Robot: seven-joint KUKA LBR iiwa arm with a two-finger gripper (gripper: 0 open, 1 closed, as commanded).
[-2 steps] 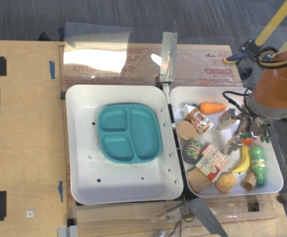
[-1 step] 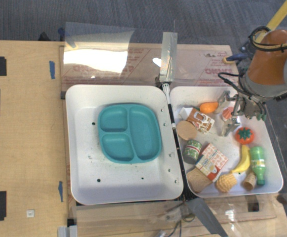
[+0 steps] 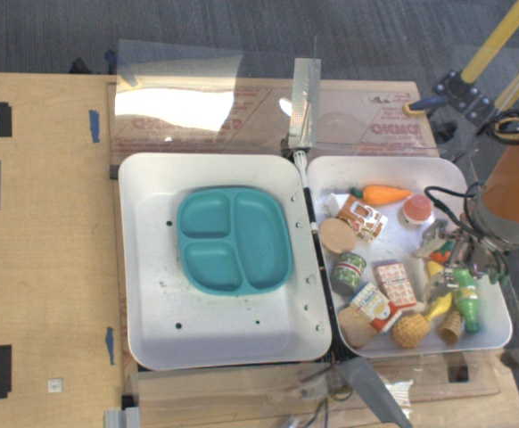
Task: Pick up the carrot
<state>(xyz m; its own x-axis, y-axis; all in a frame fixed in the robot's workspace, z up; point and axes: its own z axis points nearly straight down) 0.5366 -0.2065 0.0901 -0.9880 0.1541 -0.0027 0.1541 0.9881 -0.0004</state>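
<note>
Orange carrot (image 3: 386, 194) lay at the top of the right bin (image 3: 490, 339), while my end effector (image 3: 460, 255) hovered lower right of it over the toys, its grip state unreadable to me.

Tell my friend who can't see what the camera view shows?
An orange carrot lies at the back of the right bin, among toy foods. The robot's gripper hangs over that bin's right side. The left bin holds a teal divided plate.
</note>
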